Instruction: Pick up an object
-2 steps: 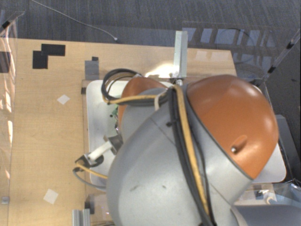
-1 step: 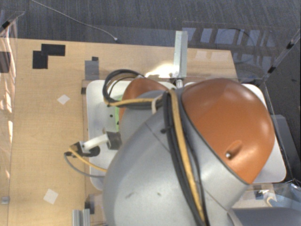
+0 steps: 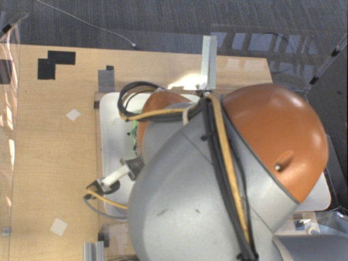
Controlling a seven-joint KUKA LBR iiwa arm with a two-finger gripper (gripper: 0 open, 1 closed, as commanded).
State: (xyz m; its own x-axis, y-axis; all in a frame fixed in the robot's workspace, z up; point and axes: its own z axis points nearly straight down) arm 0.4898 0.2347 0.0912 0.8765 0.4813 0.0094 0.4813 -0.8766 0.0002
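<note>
The grey arm (image 3: 217, 200) with its orange band (image 3: 272, 140) looms large over both bins and covers most of them. It reaches down into the left bin (image 3: 111, 124). A grey part of the gripper (image 3: 133, 166) peeks out from under the arm near the bin's left wall. A small green object (image 3: 132, 132) lies in the left bin, just at the arm's edge. Whatever else lies in the bins is hidden by the arm.
A white plug with a yellow cable (image 3: 111, 181) sticks out from the wrist over the bin's lower left corner. Black and yellow cables (image 3: 136, 94) loop above the bin's far side. A metal post (image 3: 209, 61) stands behind the bins. Bare wooden bench (image 3: 49, 145) lies to the left.
</note>
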